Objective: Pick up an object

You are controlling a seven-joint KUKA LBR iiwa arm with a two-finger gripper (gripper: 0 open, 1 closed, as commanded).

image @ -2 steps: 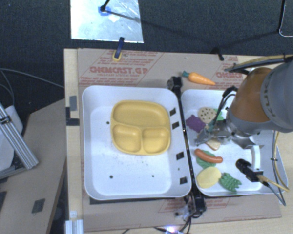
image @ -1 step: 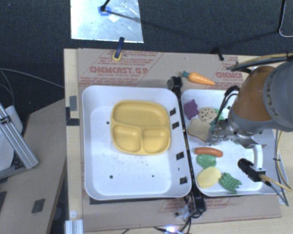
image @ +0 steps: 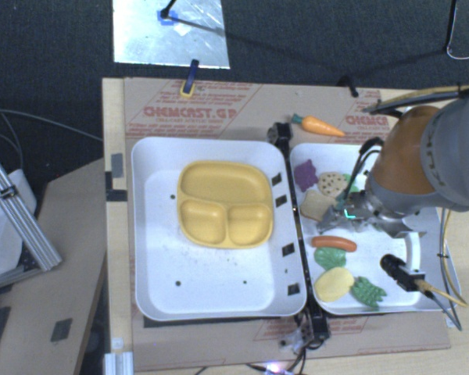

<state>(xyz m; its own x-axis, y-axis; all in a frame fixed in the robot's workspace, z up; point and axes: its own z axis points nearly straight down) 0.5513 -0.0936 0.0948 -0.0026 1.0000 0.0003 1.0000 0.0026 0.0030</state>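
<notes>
Bright, even light gives soft shadows, with glare on the metal sheet (image: 170,22).

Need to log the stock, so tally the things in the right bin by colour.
Purple: 1, purple piece
Tan: 2, cookie and tan chunk
Red: 1, sausage
Green: 2, green round piece and leafy piece
Yellow: 1, yellow lump
Total: 7 in view

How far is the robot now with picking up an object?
Done: the gripper is down in the right bin, beside the beige piece. In hand: whether it holds anything is not visible. Left: grasping and lifting one; the red sausage and yellow piece lie on the bin floor.
</notes>
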